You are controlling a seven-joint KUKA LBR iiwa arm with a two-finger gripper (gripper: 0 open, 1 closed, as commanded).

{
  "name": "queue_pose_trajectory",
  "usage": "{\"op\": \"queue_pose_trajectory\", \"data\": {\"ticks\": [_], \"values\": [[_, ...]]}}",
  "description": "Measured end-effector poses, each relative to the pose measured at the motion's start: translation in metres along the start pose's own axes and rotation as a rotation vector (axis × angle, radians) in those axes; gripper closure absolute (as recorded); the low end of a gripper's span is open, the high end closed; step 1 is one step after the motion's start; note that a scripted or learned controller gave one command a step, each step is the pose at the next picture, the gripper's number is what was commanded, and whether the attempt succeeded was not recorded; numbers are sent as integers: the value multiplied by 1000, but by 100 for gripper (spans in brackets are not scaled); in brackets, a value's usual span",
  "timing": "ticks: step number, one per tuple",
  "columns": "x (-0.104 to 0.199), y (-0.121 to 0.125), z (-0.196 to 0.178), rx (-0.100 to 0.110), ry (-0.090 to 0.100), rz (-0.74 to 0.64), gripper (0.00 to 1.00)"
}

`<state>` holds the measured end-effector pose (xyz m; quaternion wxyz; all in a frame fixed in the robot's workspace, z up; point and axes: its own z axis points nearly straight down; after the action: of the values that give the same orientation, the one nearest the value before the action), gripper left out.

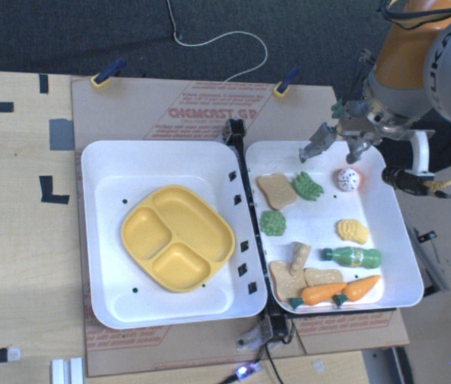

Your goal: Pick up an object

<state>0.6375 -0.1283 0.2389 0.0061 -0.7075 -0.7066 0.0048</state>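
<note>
Your arm is reaching in from the right, and the end effector (336, 146) is hovering over the far edge of the right bin (397, 238) with its two fingers spread wide apart and nothing between them. You are looking for any object to lift, and the nearest candidate is sitting just toward the near side of the right finger: the small white ball (348, 180), lying close to the bin's far right corner, apart from the other pieces. The green leafy piece (308, 186) is lying a little nearer the bin's middle, roughly below the left finger, with the tan bread slice (276, 190) beside it. Farther toward you, the yellow corn piece (353, 231), the green bottle (354, 256) and the orange carrot (339, 291) are lying well away from the fingers; the bottle and the carrot are both lying with their long axes running left to right. The left bin (101, 214) is holding the yellow divided tray (177, 237). By my judgement, you are needing a short drop toward the ball, or toward the leafy piece.
</note>
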Motion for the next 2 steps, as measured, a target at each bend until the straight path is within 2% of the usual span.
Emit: {"op": "queue_pose_trajectory", "data": {"ticks": [1,2], "values": [[0,2,-9,-14,-2,-3,0],[9,2,39,-10,-2,-3,0]]}}
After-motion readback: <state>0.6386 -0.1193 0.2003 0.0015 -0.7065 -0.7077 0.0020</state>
